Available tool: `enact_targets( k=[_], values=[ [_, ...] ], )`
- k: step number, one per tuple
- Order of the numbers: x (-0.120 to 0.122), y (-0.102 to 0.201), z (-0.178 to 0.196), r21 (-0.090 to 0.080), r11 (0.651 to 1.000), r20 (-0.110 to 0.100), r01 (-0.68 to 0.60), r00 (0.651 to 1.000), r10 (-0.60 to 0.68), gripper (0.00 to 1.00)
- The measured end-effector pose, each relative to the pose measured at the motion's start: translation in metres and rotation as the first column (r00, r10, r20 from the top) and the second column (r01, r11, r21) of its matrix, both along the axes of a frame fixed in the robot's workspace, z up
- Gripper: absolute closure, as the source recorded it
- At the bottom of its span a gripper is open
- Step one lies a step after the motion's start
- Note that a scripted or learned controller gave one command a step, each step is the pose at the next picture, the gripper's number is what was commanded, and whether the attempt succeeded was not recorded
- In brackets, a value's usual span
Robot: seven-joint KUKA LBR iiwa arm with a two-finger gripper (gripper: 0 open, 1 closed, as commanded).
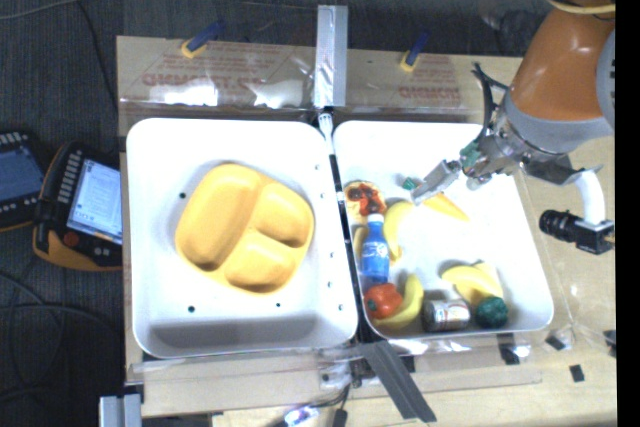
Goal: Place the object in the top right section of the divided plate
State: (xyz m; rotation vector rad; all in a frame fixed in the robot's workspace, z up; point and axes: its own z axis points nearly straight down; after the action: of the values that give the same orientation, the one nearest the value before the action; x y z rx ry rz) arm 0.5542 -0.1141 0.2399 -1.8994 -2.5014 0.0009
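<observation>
1. The gripper hangs over the right bin, beside a yellow wedge. Finger opening and any contact with the wedge: cannot tell.
2. The yellow divided plate lies in the left bin.
3. A blue bottle, bananas and a can lie in the right bin.

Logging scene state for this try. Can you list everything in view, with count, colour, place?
divided plate: 1, yellow, left bin
left bin: 1, white
right bin: 1, white
bottle: 1, blue with red cap, right bin's left side
bananas: 2, yellow, right bin's left side
tomato: 1, red, front left
can: 1, silver, front
yellow wedge: 1, under the gripper
handheld pendant: 1, orange and black, floor left
arm: 1, grey and orange, right
gripper: 1, over right bin
</observation>
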Motion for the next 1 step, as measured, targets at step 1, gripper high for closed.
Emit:
enact_targets(
  k=[1],
  values=[
    [0.0006, 0.0004, 0.0085, 0.0, 1.0, 0.0, -0.001, 1.0, 0.001, 1.0]
  ],
)
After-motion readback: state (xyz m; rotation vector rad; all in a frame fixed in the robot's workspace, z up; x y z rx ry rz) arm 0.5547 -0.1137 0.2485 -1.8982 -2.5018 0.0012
